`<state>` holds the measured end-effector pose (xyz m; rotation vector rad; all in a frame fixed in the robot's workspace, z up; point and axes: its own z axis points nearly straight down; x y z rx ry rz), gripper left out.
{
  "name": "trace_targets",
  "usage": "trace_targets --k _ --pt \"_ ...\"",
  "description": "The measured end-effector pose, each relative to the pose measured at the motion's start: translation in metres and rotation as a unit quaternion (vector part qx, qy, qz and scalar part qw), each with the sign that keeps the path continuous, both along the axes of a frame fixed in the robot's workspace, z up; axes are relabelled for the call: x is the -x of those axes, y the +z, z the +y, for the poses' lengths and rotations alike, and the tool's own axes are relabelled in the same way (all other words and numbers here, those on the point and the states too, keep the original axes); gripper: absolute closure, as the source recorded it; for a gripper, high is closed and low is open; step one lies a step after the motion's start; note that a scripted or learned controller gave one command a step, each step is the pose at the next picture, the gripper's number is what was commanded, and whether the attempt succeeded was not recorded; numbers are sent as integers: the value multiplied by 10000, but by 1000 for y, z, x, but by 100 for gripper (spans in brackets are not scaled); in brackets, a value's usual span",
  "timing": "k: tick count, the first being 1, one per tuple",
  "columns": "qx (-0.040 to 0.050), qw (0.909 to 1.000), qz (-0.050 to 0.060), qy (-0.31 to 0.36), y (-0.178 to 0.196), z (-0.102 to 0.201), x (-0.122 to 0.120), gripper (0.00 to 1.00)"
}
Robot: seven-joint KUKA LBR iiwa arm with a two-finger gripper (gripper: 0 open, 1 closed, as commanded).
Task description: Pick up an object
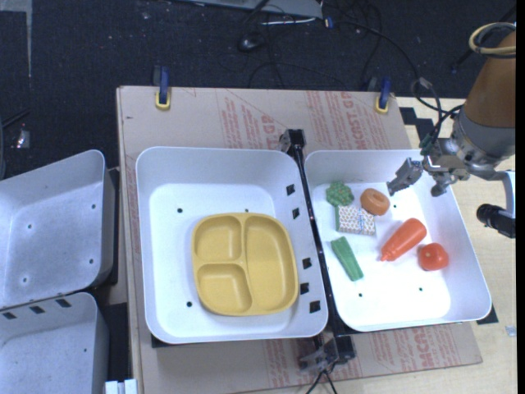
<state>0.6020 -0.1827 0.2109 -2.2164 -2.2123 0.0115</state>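
The right bin [463,220] holds several toy foods: a green leafy piece [339,194], a round orange piece [375,201], a white patterned block [356,220], an orange carrot [403,240], a red tomato [433,257] and a long green pod [347,258]. My gripper [422,180] hangs over the bin's far right part, just right of the round orange piece and above the carrot. It is open, and nothing sits between its fingers.
The left bin [164,179] carries a yellow divided plate [244,263]. A black divider [308,212] runs between the bins. Spare white trays [49,220] lie off the bench at the left. Clamps [162,89] hold the bench's far edge.
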Motion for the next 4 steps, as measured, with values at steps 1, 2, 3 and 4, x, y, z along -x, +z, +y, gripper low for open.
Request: trace_targets --k 1,2,3,4 --pt "13 10000 -62 14 7 0 -3 0" --pt "5 10000 -37 10 -56 1 -6 0" --pt "11 10000 -82 11 -115 6 -8 0" --pt "17 10000 -95 18 -113 6 -11 0"
